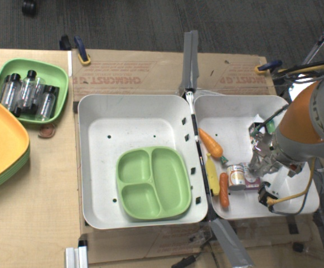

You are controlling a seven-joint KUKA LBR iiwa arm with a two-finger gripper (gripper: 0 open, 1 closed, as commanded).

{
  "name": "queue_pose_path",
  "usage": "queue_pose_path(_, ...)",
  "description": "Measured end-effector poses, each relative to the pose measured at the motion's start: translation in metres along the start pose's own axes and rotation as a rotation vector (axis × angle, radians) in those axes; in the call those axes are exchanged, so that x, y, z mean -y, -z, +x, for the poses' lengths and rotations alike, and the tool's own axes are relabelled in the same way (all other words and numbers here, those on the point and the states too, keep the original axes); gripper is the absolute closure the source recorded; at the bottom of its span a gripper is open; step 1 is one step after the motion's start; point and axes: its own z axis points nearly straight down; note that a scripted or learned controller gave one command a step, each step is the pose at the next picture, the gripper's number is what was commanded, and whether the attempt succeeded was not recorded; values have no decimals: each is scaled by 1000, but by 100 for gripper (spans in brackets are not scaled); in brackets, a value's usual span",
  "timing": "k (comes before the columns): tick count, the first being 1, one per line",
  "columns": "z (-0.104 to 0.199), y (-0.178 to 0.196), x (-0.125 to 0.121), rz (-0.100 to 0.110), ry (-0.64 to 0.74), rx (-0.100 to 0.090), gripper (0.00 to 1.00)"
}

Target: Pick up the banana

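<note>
A: Camera view, looking down: where is the banana (212,173)?

B: In the right bin (228,108), lying lengthwise along its left wall. A carrot (211,142) sits just above it, and a red sausage-shaped piece (223,190) lies just to its right, near the bin's lower edge.

A: And the gripper (256,169)?

B: Low in the same bin, right of the banana and apart from it. It hangs beside a small can (237,175), with a flat pinkish item under it. I cannot tell how the jaws stand; the wrist and cabling hide them.

A: The left bin (95,149)?

B: It holds a green divided plate (153,181). Off to the left on the bench are a green tray of small bottles (30,90) and a stack of orange plates (3,144).
</note>
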Motion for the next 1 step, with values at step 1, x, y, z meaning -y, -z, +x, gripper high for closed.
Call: queue_pose_path(1, 19, 52, -27, 8, -328, 11, 100)
